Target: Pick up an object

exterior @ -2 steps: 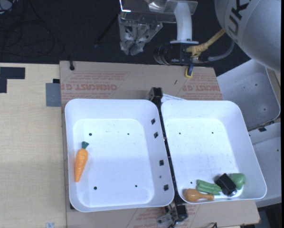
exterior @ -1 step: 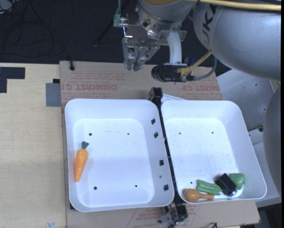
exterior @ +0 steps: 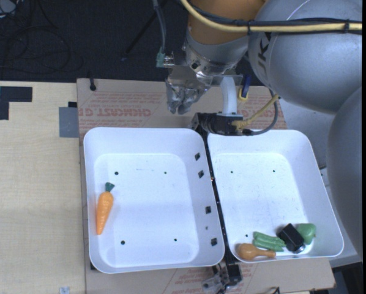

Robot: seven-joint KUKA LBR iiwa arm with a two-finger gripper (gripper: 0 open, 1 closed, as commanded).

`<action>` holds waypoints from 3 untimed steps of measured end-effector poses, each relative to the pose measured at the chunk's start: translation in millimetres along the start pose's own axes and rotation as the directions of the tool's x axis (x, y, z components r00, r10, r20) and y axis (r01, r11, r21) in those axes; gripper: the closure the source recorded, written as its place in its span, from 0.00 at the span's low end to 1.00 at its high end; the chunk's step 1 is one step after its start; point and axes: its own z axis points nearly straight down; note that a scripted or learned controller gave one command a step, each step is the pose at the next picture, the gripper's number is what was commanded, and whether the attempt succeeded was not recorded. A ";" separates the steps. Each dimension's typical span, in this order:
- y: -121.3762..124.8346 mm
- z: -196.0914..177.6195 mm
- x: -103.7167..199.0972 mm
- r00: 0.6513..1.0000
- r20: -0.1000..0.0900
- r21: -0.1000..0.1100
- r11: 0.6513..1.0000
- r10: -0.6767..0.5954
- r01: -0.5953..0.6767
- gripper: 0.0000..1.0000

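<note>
The gripper hangs above the far rim of the left bin, carrying nothing. The carrot lies alone by that bin's near-left wall — the easier target. In the right bin, the black block and green pieces crowd together — fingers could snag two or slip.

Even, fairly bright overhead light, white bins near glare, soft grey shadow across the left bin floor, short shadow beside the carrot, dark murky background at top, gripper slightly blurred, arm with broad soft highlights, overall mild softness.
</note>
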 end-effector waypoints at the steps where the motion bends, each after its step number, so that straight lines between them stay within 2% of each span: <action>1: -4.1 -43.3 57.1 1.000 -0.006 -0.013 1.000 -0.010 0.010 1.00; 2: -56.8 -193.3 94.1 1.000 -0.010 -0.023 1.000 -0.011 0.010 1.00; 3: 1.0 -77.9 68.4 1.000 0.002 0.002 1.000 0.000 0.000 1.00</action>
